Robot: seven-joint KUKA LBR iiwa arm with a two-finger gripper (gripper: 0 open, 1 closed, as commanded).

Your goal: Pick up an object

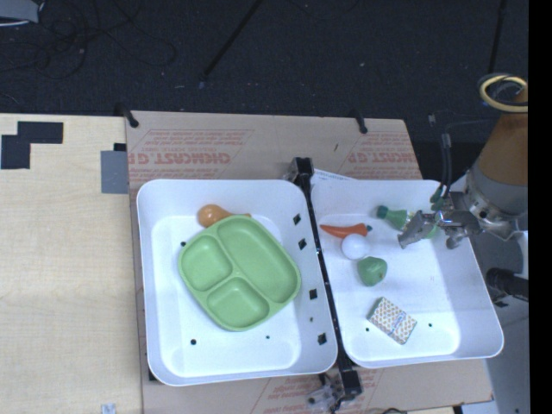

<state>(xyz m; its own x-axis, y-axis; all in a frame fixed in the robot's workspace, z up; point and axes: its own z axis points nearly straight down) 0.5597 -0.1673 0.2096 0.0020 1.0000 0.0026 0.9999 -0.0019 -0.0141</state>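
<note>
Though near end effector [421, 229], green object [393, 216] apart.

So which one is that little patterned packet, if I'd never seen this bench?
Look in the right-hand bin, away from the green divided plate in the left one. Near its front edge lies the patterned packet, flat and rectangular, below the rounded green lump and white ball.

Arm [509, 158]: orange band w/ yellow ring showing above grey wrist; gripper [420, 229] showing metallic grey fingers, dark cabling alongside.
</note>
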